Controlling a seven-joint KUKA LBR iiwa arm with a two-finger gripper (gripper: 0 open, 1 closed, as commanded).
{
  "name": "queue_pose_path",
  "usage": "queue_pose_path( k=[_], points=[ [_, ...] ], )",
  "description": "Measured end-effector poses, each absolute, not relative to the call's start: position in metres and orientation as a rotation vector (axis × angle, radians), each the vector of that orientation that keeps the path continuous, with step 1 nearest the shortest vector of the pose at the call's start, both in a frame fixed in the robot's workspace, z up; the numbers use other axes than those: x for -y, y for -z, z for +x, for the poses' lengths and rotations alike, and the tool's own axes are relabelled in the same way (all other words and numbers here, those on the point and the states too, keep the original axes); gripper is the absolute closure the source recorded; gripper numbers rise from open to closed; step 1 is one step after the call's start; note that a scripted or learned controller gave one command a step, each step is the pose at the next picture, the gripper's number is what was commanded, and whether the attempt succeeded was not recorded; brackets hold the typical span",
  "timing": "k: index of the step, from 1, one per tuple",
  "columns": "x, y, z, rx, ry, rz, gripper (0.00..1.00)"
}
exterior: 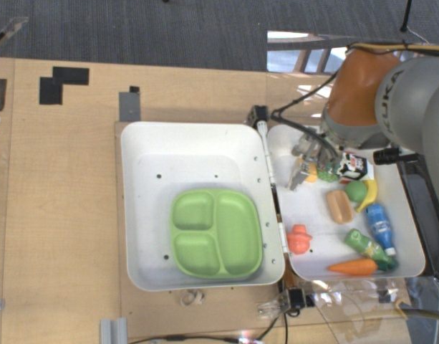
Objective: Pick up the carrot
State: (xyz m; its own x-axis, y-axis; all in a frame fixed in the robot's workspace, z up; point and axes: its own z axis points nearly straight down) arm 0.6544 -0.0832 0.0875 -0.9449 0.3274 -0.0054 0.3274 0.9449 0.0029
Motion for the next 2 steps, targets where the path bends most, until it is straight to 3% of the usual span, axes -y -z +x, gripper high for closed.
queue_pose_path(
  k=[1, 2],
  points=[
    [0.082, -0.103, 0.659, -3.077, -0.006, 0.511, 1.0],
    [-0.006, -0.189, 0.631, -2.862, -0.014, 1.267, 1.0]
  ],
)
